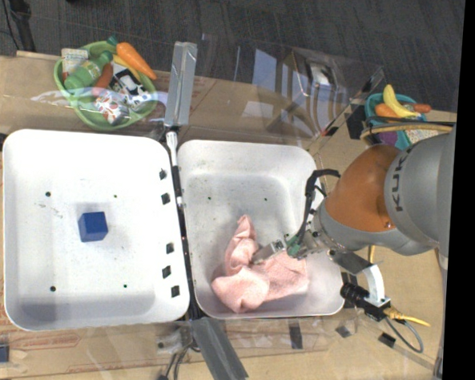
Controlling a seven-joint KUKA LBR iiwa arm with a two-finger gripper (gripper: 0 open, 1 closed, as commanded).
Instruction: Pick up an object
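Looking down from the fixed camera, I see the gripper low in the right bin, tip on the pink cloth. Jaws look nearly closed and pressed into a fold of the cloth, but the tip is small and dark against the fabric, so I cannot tell whether any cloth is actually pinched between them. The arm comes in over the right bin's right rim, orange band sitting just above that edge.

Cloth is bunched in the lower half of the right bin, its bottom edge close to the near wall, left edge near the divider side, right edge near the right wall. Upper half of that bin's floor is bare white, so open room there.

Left bin holds a blue cube, left of centre, well apart from every wall, with bare floor all around it.

On the table behind the left bin sits a green bowl of toy items, touching neither bin. More toys sit at the top right, behind the arm.
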